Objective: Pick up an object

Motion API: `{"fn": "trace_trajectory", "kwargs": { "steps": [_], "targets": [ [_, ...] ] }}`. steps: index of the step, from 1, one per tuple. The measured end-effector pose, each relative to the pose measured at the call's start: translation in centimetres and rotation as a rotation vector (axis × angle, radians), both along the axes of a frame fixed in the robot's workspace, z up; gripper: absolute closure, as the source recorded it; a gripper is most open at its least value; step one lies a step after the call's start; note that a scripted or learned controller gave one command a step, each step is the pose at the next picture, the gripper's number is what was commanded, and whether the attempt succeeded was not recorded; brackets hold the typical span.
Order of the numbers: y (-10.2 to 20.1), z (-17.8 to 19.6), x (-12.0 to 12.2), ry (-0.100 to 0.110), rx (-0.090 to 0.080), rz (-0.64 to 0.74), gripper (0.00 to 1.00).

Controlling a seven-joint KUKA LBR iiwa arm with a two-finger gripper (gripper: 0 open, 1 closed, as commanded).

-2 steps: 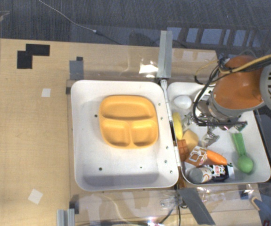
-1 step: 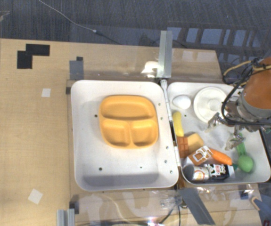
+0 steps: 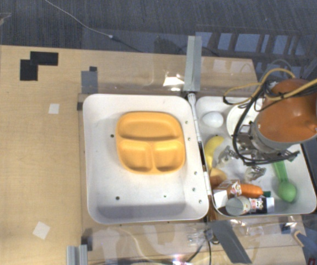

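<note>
Camera view: gripper (image 3: 250,160) low in right bin (image 3: 311,195), finger state — cannot tell. Judgement: descend straight, single out one item among clutter near carrot (image 3: 251,190).

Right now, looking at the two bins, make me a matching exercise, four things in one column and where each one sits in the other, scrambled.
Things:
1. yellow divided tray
2. green spoon
3. white egg-shaped object
4. carrot

Places:
A. right bin, far left corner
B. middle of the left bin
C. right bin, near edge, beside a small bottle
D. right bin, near right corner

Pairs: 1-B, 2-D, 3-A, 4-C
</note>
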State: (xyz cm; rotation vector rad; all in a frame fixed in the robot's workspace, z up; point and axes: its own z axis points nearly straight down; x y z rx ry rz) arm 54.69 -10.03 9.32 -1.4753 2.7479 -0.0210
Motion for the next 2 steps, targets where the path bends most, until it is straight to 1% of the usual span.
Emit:
{"fn": "trace_trajectory", "kwargs": {
  "steps": [1,2],
  "targets": [
    [-10.4,-0.1,-2.2,0.007,-0.008,0.178,0.0],
    [-9.9,1.3,-1.7,-0.006,-0.005,0.181,1.0]
  ]
}}
